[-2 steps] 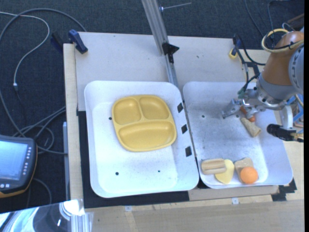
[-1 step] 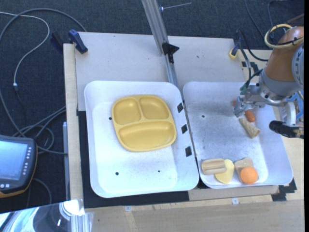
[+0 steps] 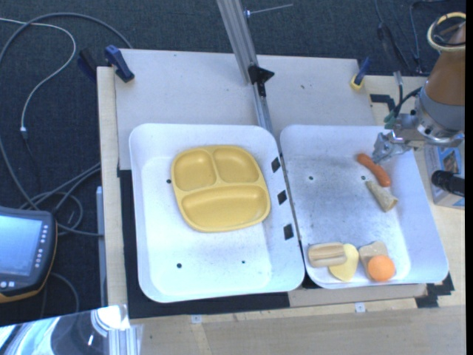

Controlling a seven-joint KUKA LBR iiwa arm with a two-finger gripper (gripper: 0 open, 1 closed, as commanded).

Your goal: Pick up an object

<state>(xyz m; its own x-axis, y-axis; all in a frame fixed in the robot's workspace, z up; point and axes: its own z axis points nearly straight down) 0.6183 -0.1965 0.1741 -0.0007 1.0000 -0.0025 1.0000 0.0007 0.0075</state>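
End effector [image 3: 386,145] beside carrot [image 3: 374,168], near bin rim [image 3: 436,220]

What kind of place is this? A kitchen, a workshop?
Most likely a robotics lab, not a kitchen. A robot arm reaches over two white bins clamped to a bench, the food looks like toys, and cables trail over the carpet beside a handheld control screen.

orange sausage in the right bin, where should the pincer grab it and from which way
Grip the orange sausage across its middle, coming straight down from above. It lies flat on the floor of the right bin, long and thin, running diagonally from upper left to lower right, so the fingers should close across its short width. The tan wedge sits just below its lower end, so stay off that end. The pincer hangs near its upper end.
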